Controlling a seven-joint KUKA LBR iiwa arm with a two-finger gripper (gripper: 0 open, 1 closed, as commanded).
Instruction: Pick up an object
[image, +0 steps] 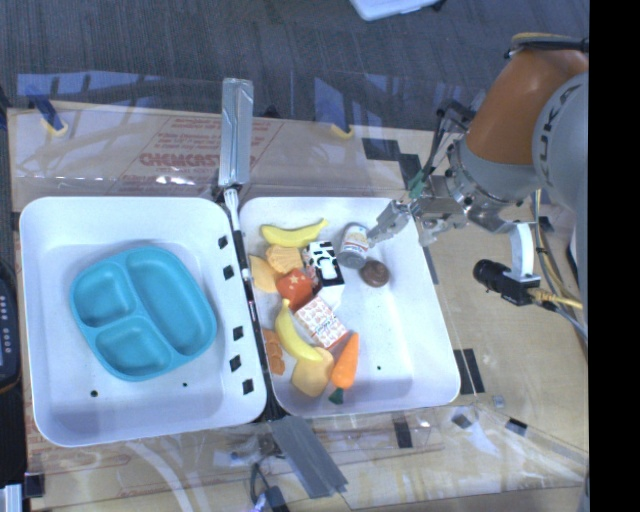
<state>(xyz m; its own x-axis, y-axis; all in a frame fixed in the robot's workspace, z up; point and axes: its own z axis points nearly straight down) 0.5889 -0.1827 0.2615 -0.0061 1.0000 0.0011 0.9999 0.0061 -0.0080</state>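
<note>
The arm (530, 110) comes in from the right, its orange band above the right bin's far corner, the wrist bent down toward the bin. The left bin (60, 400) bears a blue tray (143, 312) with three compartments. The right bin (425, 330) holds the clutter: a banana (292, 233) at the far side, a second banana (296, 338) lower down, a carrot (345, 362) near the front wall, a red piece (296, 288) in the middle, a patterned box (321, 320) beside it, a black and white box (324, 262), a small can (354, 242) and a brown round piece (375, 273).

The gripper (385, 224) hangs just over the bin's far right part, its tip close beside the can. Whether it is released or clenched I cannot tell; nothing shows between its tips, so I judge nothing is grasped.

The step in hand looks like the approach, with the pick not yet made. The can is the nearest candidate, the brown piece next. The next move calls for coming down squarely over one item, straddling it, and closing before lifting. The can lies tilted against the black and white box, so it may roll or slip aside.
</note>
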